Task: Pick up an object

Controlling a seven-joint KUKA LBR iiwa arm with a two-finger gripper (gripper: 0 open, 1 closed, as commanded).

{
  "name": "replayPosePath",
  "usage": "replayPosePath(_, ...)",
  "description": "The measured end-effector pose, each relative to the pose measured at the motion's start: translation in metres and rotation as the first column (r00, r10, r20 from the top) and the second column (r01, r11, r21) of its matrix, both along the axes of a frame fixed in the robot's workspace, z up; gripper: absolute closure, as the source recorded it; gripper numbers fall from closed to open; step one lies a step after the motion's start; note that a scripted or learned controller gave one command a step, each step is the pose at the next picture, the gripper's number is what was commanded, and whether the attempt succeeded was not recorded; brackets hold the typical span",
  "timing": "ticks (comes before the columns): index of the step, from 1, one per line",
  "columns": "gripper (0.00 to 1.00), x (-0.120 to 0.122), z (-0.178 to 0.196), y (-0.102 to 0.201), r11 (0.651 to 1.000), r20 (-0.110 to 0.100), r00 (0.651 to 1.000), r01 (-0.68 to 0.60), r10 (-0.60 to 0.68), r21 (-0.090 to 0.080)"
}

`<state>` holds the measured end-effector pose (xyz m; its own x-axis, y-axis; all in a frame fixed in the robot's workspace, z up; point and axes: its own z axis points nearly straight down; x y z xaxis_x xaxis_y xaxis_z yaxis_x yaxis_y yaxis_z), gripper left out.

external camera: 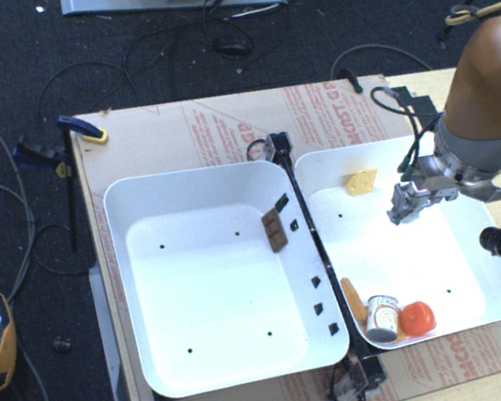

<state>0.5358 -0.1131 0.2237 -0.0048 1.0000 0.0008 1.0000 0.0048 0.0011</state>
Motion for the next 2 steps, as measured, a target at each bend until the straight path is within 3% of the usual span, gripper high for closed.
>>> replayPosePath(2,1.00,0.027,-0.008,0.106,1.000,-0.002,1.000,0.001,-0.001,0.000)
